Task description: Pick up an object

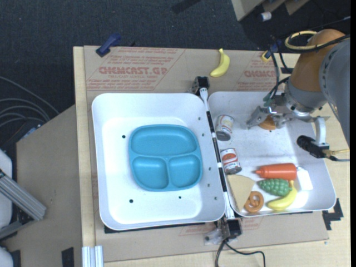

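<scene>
- End effector [266, 117] low in far part of right bin [317, 202], over a small orange object [268, 123]; grip state cannot be told.
- Two cans [224, 127] along bin's left wall.
- Blue divided plate [165, 156] in left bin [111, 202].
- Banana [221, 64] on tabletop [139, 71] beyond.

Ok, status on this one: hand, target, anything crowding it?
Hand low in right bin, over a small orange object. Grasp not confirmed. Two cans left of it, apart.
</scene>
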`<control>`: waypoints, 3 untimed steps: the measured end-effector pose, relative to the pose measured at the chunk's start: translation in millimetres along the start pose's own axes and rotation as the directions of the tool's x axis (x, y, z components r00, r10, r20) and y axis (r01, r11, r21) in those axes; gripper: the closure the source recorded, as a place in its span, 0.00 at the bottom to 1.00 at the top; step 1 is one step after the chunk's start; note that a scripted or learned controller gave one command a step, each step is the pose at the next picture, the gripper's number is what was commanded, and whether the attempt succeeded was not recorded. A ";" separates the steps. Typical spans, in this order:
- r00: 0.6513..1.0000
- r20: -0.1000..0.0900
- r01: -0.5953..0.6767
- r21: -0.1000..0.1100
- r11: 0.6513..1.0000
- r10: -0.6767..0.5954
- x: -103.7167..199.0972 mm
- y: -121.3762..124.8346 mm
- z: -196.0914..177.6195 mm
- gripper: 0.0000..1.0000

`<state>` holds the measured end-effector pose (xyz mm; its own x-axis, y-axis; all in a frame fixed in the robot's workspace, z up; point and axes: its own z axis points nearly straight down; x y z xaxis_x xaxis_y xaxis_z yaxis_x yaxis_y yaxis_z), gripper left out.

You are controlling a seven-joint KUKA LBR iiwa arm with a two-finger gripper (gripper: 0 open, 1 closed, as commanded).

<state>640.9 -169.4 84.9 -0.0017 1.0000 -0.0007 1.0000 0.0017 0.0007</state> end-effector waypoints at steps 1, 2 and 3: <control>1.000 0.001 0.001 -0.001 1.000 -0.001 0.3 0.4 -10.1 1.00; 1.000 0.000 0.000 -0.001 1.000 0.000 45.1 26.3 -114.1 1.00; 1.000 0.000 -0.001 0.001 1.000 0.001 44.9 26.0 -113.7 0.00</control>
<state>666.7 -124.3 198.6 -0.0011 1.0000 -0.0007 1.0000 0.0011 0.0002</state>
